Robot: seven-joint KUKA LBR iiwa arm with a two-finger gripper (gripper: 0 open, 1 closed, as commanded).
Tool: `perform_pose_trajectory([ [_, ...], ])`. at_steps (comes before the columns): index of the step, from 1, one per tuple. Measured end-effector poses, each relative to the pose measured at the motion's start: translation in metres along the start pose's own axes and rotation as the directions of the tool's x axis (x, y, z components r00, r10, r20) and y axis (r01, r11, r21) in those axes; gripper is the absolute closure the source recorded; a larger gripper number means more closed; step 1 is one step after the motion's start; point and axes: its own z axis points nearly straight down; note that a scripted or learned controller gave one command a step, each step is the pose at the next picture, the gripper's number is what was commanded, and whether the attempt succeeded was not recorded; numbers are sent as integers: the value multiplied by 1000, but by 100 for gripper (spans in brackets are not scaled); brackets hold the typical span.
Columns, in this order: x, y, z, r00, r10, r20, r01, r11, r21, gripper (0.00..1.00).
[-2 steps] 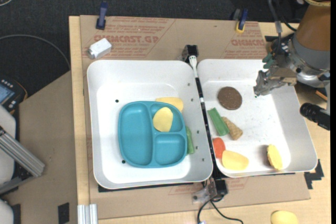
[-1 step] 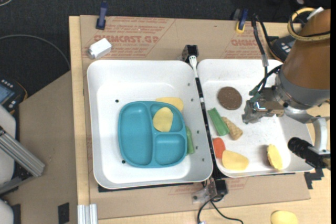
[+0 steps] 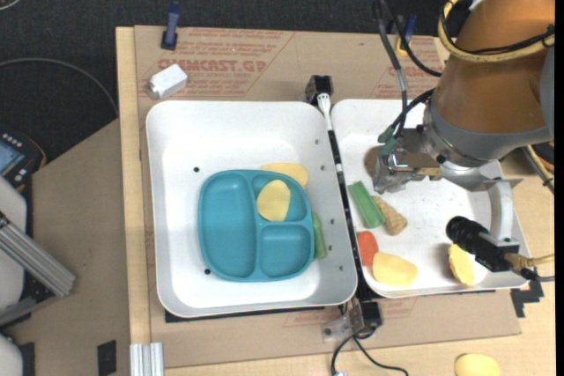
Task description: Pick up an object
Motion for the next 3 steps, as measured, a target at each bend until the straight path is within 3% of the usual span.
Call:
perform_pose_trajectory([
  [1,90,-2,20,1000,-2,-1,2,1000,10,100],
  [2,109,1,-94,1000,3,-2,-3,1000,-8,100],
  [3,108,1,-98,1000,6,2,-6,1000,2,100],
])
